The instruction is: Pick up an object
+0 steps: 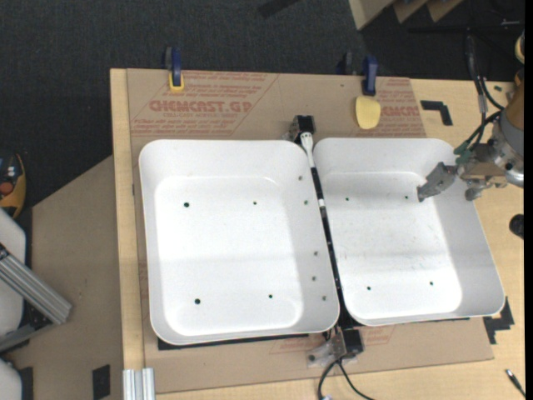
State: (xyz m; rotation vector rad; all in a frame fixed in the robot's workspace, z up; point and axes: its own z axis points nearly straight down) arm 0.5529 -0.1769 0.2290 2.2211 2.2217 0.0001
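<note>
Task looks barely started, as far as I can judge. End effector [450,180] sits over the upper-right part of the right bin [466,302], w/ nothing between its fingers; whether they're spread or closed I can't tell, they blur into the wrist hardware. No object to pick shows inside the right bin or the left bin [154,248]; both floors show just small dark dots, prob. holes or marks. Only loose-looking thing: a small yellow object [367,112] on the worktop [133,107] just beyond the right bin's far rim, near a blue clamp [370,73]. What it is, can't say. Arm is cut off at frame's right.
</note>
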